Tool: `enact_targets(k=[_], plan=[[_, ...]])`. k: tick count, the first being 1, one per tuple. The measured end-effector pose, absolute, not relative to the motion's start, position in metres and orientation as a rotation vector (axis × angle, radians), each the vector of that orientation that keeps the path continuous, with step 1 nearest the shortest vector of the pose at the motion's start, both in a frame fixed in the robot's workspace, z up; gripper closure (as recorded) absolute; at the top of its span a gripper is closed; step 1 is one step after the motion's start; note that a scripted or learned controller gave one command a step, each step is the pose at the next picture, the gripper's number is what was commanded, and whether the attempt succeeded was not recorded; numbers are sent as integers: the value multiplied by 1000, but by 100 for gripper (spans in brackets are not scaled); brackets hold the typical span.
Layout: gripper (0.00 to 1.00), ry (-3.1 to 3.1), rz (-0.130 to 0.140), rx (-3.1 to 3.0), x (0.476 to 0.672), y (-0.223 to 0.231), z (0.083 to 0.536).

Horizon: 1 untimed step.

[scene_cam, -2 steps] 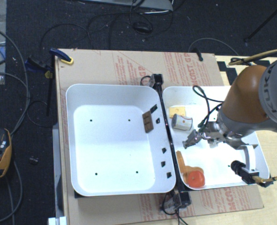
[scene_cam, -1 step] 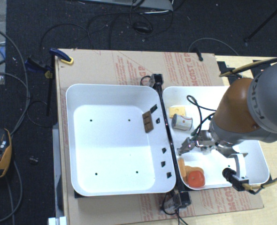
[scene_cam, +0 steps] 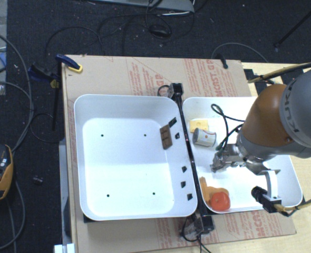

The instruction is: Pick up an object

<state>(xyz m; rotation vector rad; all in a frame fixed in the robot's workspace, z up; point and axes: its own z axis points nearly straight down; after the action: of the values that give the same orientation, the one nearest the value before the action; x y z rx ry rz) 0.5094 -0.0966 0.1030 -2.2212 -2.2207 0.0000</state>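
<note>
1. Desk (scene_cam: 124, 78): brown cardboard-covered top carrying two shallow white plastic bins side by side, dark floor with cables around it.
2. Left white bin (scene_cam: 92, 115): holds a small dark brown rectangular block (scene_cam: 166, 137) lying against its right wall, near the far right corner.
3. Right white bin (scene_cam: 295, 186): partly covered by the grey arm with the orange band (scene_cam: 277, 123), which reaches in from the right.
4. Pale yellow wedge-shaped block (scene_cam: 200, 124): in the right bin's far left part, close to the divider between the bins.
5. Small grey metal cylinder (scene_cam: 203, 137): lying on its side just beside the yellow block, on the near side of it.
6. Red-orange round object (scene_cam: 219, 200): at the right bin's near left corner, with a thin orange piece (scene_cam: 204, 186) touching it on its far left side.
7. Gripper (scene_cam: 219, 162): low over the right bin's middle, between the grey cylinder and the red-orange object, apart from both. Whether the jaws are spread or pressed together cannot be told; nothing is seen between them.
</note>
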Motion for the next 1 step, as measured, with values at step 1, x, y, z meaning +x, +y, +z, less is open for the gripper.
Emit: enact_targets(k=[1], plan=[[100, -2223, -3, -2224, 503, -104, 153]])
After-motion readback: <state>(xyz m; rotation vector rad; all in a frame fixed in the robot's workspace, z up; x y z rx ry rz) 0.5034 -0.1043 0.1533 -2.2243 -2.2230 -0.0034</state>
